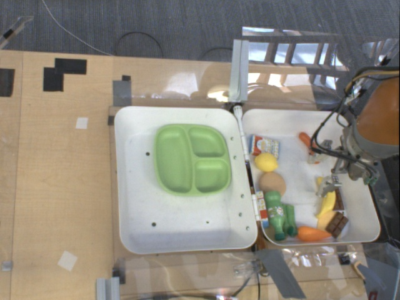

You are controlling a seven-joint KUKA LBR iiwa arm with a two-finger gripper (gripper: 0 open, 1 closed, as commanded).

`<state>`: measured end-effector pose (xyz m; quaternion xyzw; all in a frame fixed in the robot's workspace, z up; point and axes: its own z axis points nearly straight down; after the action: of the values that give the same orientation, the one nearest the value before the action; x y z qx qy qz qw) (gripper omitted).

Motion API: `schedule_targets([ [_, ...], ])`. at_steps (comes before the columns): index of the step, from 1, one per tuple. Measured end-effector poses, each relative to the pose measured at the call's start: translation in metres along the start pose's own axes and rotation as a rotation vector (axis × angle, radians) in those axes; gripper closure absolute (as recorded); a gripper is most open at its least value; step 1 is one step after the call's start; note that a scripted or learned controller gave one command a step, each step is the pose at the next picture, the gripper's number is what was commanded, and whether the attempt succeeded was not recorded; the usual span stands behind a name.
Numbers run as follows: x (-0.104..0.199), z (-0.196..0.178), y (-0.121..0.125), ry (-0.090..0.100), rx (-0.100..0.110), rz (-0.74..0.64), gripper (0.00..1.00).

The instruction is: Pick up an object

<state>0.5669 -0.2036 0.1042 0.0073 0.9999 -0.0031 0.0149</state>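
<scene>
The right bin holds several toy foods. Along its left side lie a small printed carton, a yellow lemon, a tan round piece and green bottles. An orange carrot, a yellow banana and a brown chocolate bar lie at the front. A small orange-red piece sits toward the back. My gripper hangs low over the bin's right half, just behind the banana's upper end. I see nothing held in it.
The left bin carries a green divided plate. A metal frame stands behind the right bin. The arm's orange band and black cables overhang the right bin's far right corner.
</scene>
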Motion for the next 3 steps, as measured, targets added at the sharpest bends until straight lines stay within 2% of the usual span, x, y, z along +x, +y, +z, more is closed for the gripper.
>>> schedule_targets([
  [1,0.013,0.014,-0.002,0.017,-0.003,0.087,0.00],
  [2,0.007,-0.001,-0.001,0.000,0.001,0.080,1.00],
  [3,0.007,0.000,-0.001,0.001,0.000,0.079,0.00],
])
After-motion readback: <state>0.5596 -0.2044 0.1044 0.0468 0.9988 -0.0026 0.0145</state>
